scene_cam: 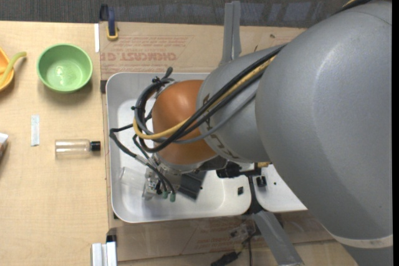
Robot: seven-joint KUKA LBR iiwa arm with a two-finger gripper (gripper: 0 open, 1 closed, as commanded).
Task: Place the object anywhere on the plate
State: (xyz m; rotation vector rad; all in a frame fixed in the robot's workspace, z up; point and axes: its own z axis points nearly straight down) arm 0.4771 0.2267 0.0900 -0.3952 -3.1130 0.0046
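though half hidden, clear plastic object (129, 179)

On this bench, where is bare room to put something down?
The wood below the clear bottle and left of the white bin is bare, and so is the strip between the green bowl and the bottle. Inside the bin it is crowded: the arm and its cables cover most of it.
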